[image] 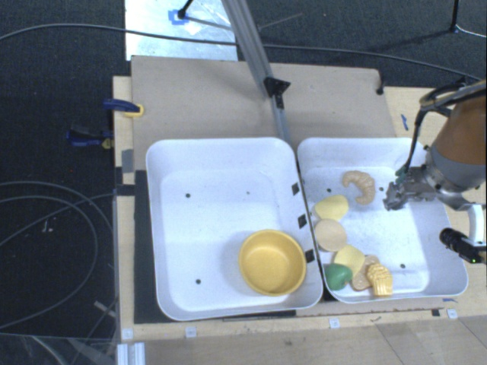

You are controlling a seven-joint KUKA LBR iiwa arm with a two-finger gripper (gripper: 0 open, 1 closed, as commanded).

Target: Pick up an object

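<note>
Camera view: tool (396, 195) low inside right bin (437, 280), near its right half, arm (460, 147) coming in from right edge with orange band above wrist. Cannot tell open or closed, too small and dark at this slant. Nothing seen gripped.

Nearest candidate: croissant (360, 184), just beside tool on its left, apart, not touching as far as visible. Lying flat on bin floor, curved, open side facing down-frame. Likely the target given tool parked right next to it at floor height; judgement only.

Other items clustered farther left and below tool, pushed against the wall shared by both bins: pale yellow lemon-like piece (332, 207), tan round piece (330, 235) under it, another yellow piece (349, 258), green piece (338, 276) at bottom corner, corn cob (380, 279) plus a brownish bit touching it. Cluster tight, pieces touching each other, so harder pick; croissant sits alone with free floor around, easier approach.

Left bin (175, 204) well apart from tool, holding yellow bowl (272, 261) near its lower right corner, upright, open side up. Wide rim, poor fit for two-finger pinch except on the edge.

Bench (198, 97) bare brown board behind bins; grey pole (251, 36) crossing above, clear of tool.

Stage guess: approach or pre-grasp, pick not done. Risk: tool closing beside croissant rather than around it, or nudging it away.
</note>
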